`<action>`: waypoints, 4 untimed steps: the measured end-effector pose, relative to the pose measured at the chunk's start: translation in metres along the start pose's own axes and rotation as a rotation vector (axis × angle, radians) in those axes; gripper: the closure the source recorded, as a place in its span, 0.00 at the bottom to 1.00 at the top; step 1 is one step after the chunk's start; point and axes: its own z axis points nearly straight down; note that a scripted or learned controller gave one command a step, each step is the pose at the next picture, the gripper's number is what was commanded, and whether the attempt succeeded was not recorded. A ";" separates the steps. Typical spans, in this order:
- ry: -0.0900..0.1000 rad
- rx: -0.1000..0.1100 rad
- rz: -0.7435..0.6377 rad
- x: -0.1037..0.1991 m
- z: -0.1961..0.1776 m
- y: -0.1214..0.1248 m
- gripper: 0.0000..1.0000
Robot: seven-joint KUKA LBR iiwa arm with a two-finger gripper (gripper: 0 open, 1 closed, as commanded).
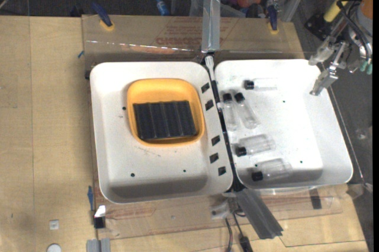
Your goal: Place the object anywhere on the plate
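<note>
Two white bins sit side by side on the bench. The left bin carries the orange plate with a dark ribbed insert, likely the drop target. The right bin holds several clear vials with black caps, scattered loose, ready for picking. The gripper hovers at its far right corner; whether the jaws are open or closed, I cannot tell.

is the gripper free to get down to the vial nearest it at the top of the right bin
Probably yes. The gripper hangs over the right bin's far right corner, and the vial lies to its left on bare white floor, apart from the other vials, with nothing between them.
</note>
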 end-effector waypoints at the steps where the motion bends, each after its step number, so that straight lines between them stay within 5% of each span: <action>1: -0.003 -0.002 0.034 -0.002 -0.001 -0.003 0.00; 2: -0.001 0.000 -0.119 0.004 -0.003 -0.004 0.00; 3: -0.001 -0.002 -0.455 0.010 -0.010 0.014 0.00; 4: -0.006 -0.002 -0.449 -0.008 0.014 -0.001 0.00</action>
